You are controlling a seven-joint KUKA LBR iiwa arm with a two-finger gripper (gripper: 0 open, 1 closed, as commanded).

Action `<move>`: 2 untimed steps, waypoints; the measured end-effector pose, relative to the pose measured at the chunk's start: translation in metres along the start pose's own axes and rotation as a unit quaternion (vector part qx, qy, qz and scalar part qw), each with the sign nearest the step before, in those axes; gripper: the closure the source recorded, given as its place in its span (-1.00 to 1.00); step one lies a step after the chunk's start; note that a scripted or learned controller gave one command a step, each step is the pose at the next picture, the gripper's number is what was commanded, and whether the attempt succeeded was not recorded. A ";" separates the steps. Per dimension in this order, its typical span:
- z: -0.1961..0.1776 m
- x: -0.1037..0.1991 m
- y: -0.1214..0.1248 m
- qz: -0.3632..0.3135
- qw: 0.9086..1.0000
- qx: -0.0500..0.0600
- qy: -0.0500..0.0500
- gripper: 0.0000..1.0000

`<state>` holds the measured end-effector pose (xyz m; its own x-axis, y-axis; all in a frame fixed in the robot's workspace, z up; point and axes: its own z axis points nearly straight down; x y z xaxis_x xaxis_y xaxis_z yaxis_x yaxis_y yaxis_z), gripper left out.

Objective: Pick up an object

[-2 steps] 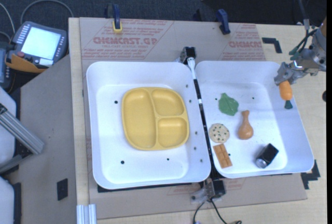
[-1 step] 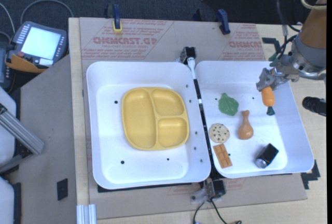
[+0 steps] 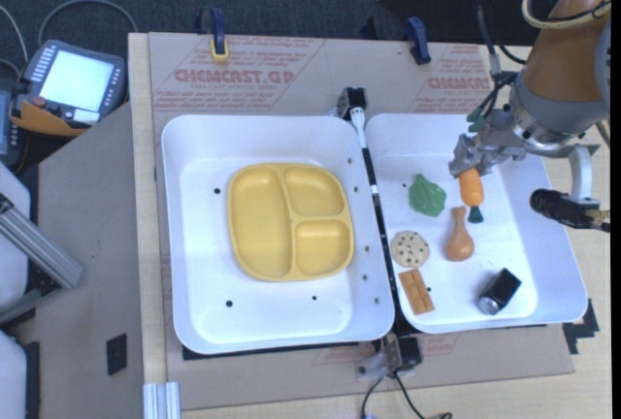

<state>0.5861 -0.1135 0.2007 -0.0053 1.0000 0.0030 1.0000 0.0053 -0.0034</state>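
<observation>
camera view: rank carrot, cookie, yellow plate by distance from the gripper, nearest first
From the gripper:
1. Carrot, right bin, right under the gripper.
2. Cookie, same bin, lower and toward the divider.
3. Yellow plate, middle of the left bin.

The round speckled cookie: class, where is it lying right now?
The round speckled cookie lies in the right white bin, near its left wall, below the green leafy piece and just above the flat orange cracker.

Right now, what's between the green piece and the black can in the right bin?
In the camera view, the tan pear-shaped piece lies between the green piece and black can; bare bin floor otherwise.
</observation>
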 end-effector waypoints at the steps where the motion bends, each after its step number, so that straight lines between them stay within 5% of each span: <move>1: -0.010 0.052 0.003 0.000 1.000 -0.002 -0.001 1.00; 2: -0.024 0.106 -0.004 -0.001 1.000 -0.002 0.000 1.00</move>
<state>0.5814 -0.0073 0.2250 -0.0071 1.0000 0.0022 1.0000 0.0071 0.0013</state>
